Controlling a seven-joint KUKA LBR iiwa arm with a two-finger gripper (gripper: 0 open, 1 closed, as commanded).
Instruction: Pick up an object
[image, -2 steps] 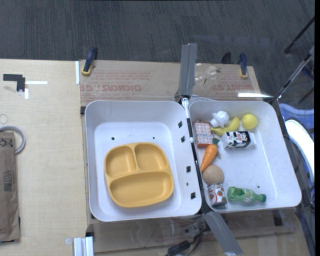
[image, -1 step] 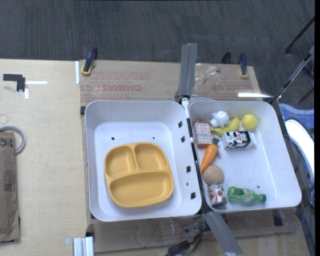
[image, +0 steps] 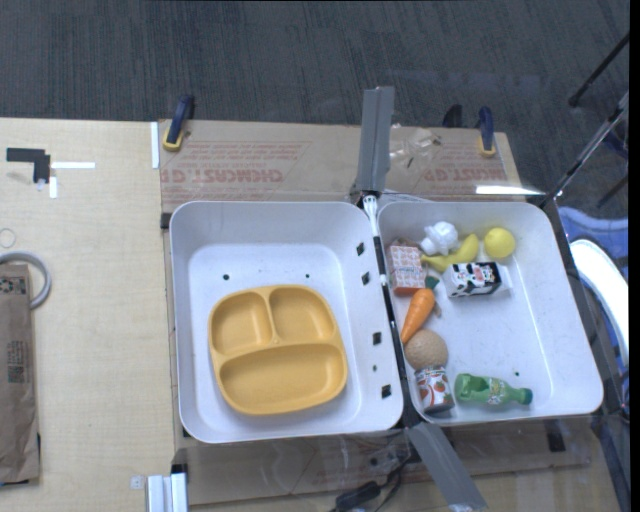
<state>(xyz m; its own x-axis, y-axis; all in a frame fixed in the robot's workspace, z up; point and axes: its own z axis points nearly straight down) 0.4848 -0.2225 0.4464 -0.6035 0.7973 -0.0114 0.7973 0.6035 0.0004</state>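
Observation:
The right bin (image: 540, 330) holds several toy foods along its left and far side. A yellow lemon (image: 499, 242) lies at the far right, with a yellow banana (image: 452, 255) and a white garlic bulb (image: 438, 237) beside it. A small black-and-white milk carton (image: 474, 279) rests under the banana. An orange carrot (image: 418, 312) lies tilted next to a pink snack box (image: 405, 268). Nearer the front sit a brown round kiwi (image: 425, 349), a small red-and-white can (image: 434, 391) and a green bottle (image: 490, 391) on its side.
The left bin (image: 200, 250) holds a yellow divided plate (image: 277, 347). Cardboard (image: 300, 165) lies behind the bins, held by blue-and-yellow clamps (image: 179, 122). A brown paper bag (image: 18, 370) lies on the wooden bench at the far left.

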